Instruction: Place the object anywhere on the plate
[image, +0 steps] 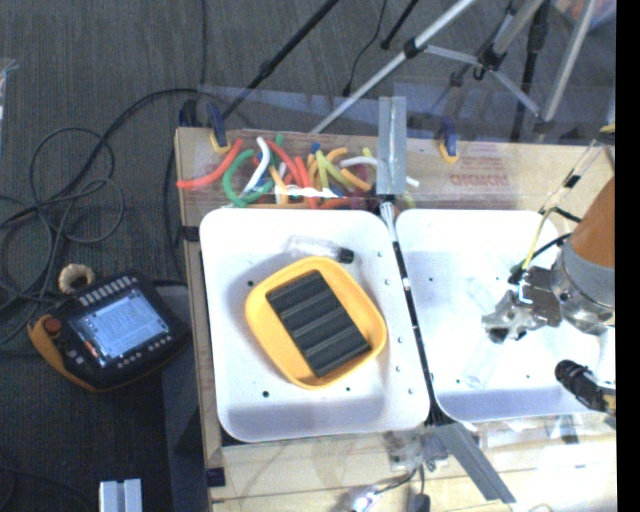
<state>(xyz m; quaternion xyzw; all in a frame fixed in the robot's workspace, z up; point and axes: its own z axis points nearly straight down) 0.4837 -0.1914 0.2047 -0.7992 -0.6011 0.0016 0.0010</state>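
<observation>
Over the right bin (450, 395), your gripper (503, 325) hangs low near the bin's right side, with the arm coming in from the right edge. Whether it has anything in its grasp, you cannot tell from this angle; nothing is plainly seen in it. The plate (268, 345) lies in the left bin (225, 300), yellow and squarish, turned at a slant, and a dark ribbed block (318, 323) already rests across its middle. What looks like a clear, faint object (478, 372) lies on the right bin's floor just below the gripper, though glare makes it hard to be sure. If that is your object, line up over its middle and come straight down before closing. Lift well clear of the divider between the bins. Aim the release at a bare yellow margin, probably the near-left rim, so the object does not land on the block and slide off.
</observation>
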